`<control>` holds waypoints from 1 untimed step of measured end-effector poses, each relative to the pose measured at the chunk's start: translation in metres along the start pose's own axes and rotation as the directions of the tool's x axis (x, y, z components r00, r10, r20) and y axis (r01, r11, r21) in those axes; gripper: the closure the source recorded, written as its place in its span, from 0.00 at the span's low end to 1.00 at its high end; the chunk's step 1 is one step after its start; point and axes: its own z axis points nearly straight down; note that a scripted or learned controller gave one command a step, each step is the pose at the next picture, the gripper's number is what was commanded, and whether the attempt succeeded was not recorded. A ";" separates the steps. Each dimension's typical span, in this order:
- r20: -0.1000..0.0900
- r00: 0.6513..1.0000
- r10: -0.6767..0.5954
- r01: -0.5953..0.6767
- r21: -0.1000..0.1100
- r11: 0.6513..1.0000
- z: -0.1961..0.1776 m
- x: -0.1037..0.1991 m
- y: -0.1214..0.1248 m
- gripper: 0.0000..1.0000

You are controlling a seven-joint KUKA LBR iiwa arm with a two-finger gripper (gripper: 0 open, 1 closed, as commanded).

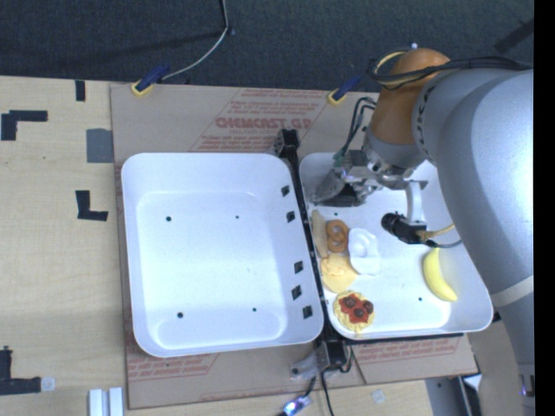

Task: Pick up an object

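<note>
Gripper (pixel 342 189) hanging low over far-left corner of right bin (pixel 464 319); grip state impossible to tell. Pretzel (pixel 336 236), white cup (pixel 363 251), pizza slice (pixel 353 309), banana (pixel 438 277) lying nearer, untouched. Left bin (pixel 143 232) sitting alongside.

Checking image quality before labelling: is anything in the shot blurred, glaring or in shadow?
Camera view: the arm close to the lens looks soft; the white bins are bright but keep detail; the gripper sits in dark shadow; the banana is sharp.
</note>
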 end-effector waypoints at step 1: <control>0.000 1.000 -0.003 0.003 -0.017 1.000 -0.054 0.053 -0.059 1.00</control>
